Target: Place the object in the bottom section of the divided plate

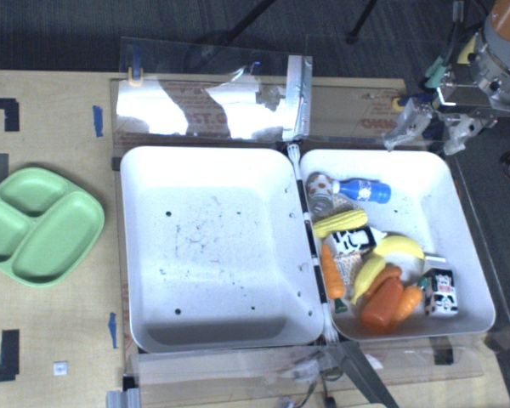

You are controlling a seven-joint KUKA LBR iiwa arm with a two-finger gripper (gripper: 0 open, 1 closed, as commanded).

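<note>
Hovering hand (433, 130) well apart from plate (39, 225).

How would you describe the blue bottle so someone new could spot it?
Start at the right white bin, the one crowded with toy food. Look to the far end of that pile, near the divider between the two bins: the blue bottle lies on its side there, above the corn cob. It is the only blue item; its neighbours are yellow, orange and red.

Green divided plate (39, 225), white bins (144, 172), blue bottle (363, 190), yellow banana (389, 256)
</note>
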